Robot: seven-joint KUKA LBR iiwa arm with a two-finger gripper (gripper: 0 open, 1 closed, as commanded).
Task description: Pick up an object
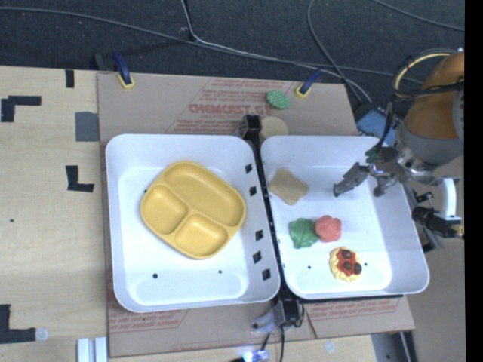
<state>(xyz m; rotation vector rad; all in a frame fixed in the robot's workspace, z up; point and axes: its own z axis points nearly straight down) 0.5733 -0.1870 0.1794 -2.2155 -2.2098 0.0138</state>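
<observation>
Cardboard (219,108) underlies both bins; yellow tray (193,208) fills left bin (124,277).

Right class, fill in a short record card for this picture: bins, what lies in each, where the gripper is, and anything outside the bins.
left bin: holds a yellow divided tray
right bin: holds a tan piece, a green toy, a red toy touching it, and a yellow toy with red spots
gripper: over the right bin's upper right part, fingers spread, nothing between them
outside bins: green waffle-like piece on the cardboard behind
</observation>
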